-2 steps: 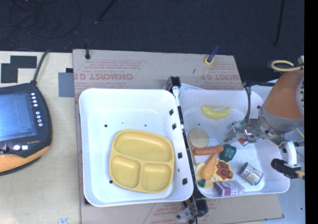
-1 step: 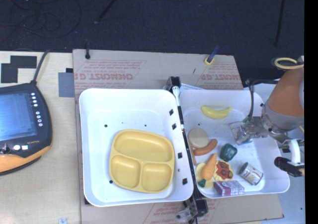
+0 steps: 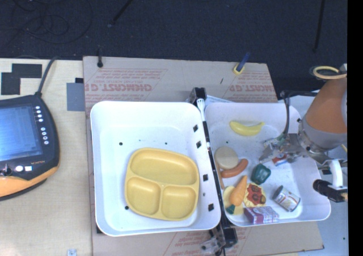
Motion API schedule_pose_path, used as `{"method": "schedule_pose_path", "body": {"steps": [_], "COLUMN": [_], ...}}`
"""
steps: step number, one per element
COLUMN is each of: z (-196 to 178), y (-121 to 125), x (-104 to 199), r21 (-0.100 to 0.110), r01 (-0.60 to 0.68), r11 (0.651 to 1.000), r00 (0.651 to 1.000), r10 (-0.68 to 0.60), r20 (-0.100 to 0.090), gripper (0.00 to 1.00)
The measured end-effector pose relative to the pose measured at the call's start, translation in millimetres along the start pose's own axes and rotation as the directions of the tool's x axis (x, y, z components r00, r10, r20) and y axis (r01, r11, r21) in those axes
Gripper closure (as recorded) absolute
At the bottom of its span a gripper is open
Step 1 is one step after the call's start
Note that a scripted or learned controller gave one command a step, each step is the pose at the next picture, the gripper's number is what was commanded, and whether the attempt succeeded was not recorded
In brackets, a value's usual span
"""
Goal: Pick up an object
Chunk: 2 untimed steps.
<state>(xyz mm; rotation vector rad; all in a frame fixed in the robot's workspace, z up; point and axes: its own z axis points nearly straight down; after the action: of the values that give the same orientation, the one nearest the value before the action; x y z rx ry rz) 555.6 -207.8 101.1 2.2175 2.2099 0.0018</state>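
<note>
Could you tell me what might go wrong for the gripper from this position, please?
1. The gripper hovers over bare bin floor between the banana and the teal object; closing here would probably grasp nothing.
2. The hot dog, carrot and pizza slice lie packed together, so a grasp may nudge neighbours.

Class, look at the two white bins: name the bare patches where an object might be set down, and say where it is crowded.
Free: the left bin's floor around the yellow divided plate, widest along its far side, and the right bin's far strip behind the banana. Crowded: the right bin's near half, where sausage, carrot, can and small box cluster.
</note>
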Motion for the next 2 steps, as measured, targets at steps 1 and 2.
{"method": "schedule_pose_path", "body": {"steps": [1, 2], "z": [12, 11], "y": [-65, -79], "x": [58, 111], "r21": [0.011, 0.005], "r01": [0.002, 0.001], "r11": [1.000, 1.000], "r00": [1.000, 1.000], "r10": [-0.002, -0.001], "r20": [-0.010, -0.005], "gripper": [0.00, 0.00]}}
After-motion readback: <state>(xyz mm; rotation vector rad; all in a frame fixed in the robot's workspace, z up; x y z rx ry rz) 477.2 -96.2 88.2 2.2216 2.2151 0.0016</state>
